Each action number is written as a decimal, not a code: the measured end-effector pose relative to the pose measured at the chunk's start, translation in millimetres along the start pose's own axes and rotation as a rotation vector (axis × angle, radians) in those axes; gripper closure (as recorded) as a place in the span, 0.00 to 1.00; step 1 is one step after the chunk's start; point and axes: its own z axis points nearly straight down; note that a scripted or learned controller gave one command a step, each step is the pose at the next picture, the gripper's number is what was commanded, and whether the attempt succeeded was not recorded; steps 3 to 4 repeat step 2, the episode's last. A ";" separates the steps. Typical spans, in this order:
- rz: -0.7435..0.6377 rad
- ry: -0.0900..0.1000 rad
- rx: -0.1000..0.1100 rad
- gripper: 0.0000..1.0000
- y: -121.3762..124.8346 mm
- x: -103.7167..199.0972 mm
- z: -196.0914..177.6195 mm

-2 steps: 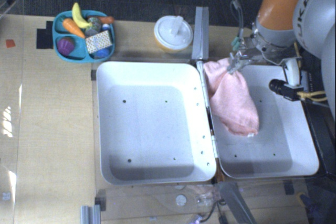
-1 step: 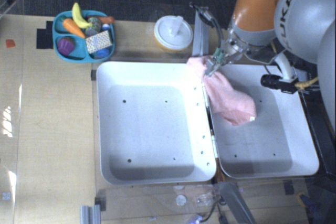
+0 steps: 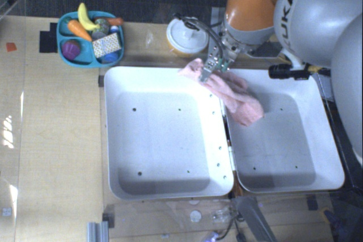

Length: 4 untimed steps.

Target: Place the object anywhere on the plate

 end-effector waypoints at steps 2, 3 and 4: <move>-0.400 0.000 -0.002 0.00 34.3 32.6 -1.0; -0.400 0.000 -0.002 0.00 34.3 32.6 -1.0; -0.400 0.000 -0.002 0.00 34.3 32.6 -1.0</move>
